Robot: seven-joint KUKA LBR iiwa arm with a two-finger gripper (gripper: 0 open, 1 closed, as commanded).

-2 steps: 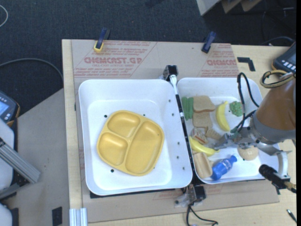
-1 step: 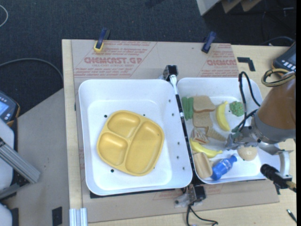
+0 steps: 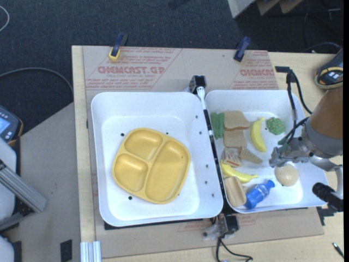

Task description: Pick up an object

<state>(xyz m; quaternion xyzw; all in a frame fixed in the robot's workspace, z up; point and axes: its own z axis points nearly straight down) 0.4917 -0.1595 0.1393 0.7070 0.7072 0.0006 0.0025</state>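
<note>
The right bin (image 3: 248,99) holds a jumble of toy food: a green pepper strip (image 3: 217,124), bread slices (image 3: 235,129), a banana (image 3: 257,135), a green broccoli piece (image 3: 275,125), a second banana (image 3: 239,173), a bread roll (image 3: 235,190), a blue bottle (image 3: 257,194) and a beige round bun (image 3: 287,176). My gripper (image 3: 282,156) hangs low over the bin's right side, just above the bun and right of the bread. Its fingers are dark and small, and I see nothing held between them.
The left bin (image 3: 103,146) carries a yellow divided plate (image 3: 151,164). A black divider rail (image 3: 207,138) runs between the bins. The arm (image 3: 327,125) comes in from the right over the bin wall. Clamps sit at the bench's far edge.
</note>
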